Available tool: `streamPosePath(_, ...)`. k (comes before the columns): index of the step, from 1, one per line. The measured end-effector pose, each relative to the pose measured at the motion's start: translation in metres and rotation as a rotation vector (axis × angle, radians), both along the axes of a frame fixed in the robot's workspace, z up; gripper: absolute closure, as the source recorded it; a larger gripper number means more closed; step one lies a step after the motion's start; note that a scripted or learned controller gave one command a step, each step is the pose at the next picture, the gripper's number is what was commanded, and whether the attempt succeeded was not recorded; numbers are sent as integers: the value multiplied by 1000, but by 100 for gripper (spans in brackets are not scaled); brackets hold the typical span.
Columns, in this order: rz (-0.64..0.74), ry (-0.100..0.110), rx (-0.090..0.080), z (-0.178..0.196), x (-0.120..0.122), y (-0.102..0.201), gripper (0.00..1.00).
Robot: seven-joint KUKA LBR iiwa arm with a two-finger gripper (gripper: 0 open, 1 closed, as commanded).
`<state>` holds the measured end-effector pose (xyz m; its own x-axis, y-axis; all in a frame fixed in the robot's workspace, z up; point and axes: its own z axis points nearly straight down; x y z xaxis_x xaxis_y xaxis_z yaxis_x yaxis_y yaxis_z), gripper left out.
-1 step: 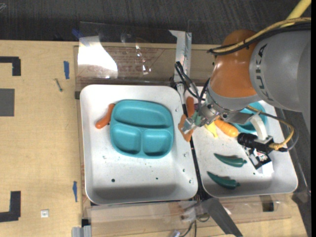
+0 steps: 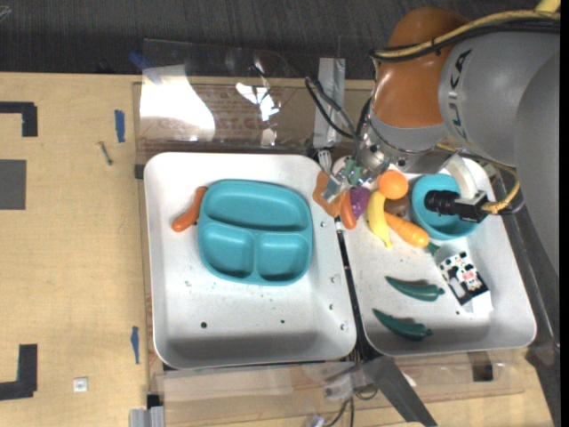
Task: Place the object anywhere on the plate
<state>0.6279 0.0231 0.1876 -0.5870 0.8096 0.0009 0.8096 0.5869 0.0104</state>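
A teal plate (image 2: 256, 229) with three compartments lies in the left bin (image 2: 178, 310). An orange sausage-shaped toy (image 2: 186, 213) rests against the plate's left rim. My gripper (image 2: 343, 185) hangs low over the divider between the bins, at the top left corner of the right bin. Just below it is a cluster of toy food: a purple piece (image 2: 357, 203), a yellow banana (image 2: 378, 221), an orange ball (image 2: 392, 184) and a carrot (image 2: 407, 230). A small orange piece (image 2: 324, 191) shows right beside the gripper on its left.
A teal bowl (image 2: 444, 207) sits at the back of the right bin (image 2: 507, 318), partly under the arm. Two dark green pods (image 2: 413, 286) (image 2: 402, 325) and a black-and-white card (image 2: 462, 277) lie toward the front. Cables trail behind the gripper.
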Motion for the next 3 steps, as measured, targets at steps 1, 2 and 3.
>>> streamPosePath(1, 13, 0, -7, 26, -4, -8, 100)
streamPosePath(2, -30, 3, -7, 41, 40, 5, 100)
streamPosePath(3, -4, 8, -7, 20, 9, 8, 100)
